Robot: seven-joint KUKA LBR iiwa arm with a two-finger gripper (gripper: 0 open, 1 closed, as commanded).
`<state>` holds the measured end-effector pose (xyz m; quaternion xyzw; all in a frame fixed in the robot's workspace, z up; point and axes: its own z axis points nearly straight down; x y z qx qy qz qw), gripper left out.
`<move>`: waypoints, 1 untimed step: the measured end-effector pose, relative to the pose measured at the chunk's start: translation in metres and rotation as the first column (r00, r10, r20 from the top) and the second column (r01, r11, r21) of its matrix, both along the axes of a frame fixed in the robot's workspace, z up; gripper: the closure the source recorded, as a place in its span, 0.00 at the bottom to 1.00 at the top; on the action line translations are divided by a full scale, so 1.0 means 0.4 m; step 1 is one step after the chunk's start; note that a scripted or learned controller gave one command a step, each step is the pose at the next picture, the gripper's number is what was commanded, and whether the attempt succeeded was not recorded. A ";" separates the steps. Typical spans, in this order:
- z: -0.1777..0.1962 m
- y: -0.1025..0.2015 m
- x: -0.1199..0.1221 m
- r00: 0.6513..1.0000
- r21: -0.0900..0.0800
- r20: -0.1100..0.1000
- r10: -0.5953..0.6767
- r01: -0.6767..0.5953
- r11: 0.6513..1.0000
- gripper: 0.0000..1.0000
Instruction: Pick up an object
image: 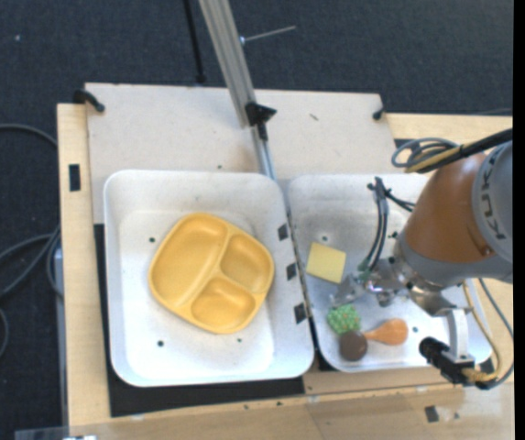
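You had the end effector (365,287) hanging just above the small green bumpy toy (343,318), slightly toward the bin's front; its grip state could not be told.

A light wooden tabletop (74,273) is seen from above at a slant, set against dark carpeted floor (24,53). A pale board (170,131) is laid across its far part, held at two corners by black clips. Two shallow white bins are placed side by side on the tabletop, their inner rims touching. The left bin (125,337) is occupied by a yellow three-compartment tray (212,271). The right bin (322,200) is seen to hold a yellow block (326,263), a green item (343,319), a brown item (353,346) and an orange item (388,333).
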<state>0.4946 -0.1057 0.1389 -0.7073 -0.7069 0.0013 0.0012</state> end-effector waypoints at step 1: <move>0.035 -0.003 0.007 1.000 -0.001 0.009 -0.004 0.004 1.000 1.00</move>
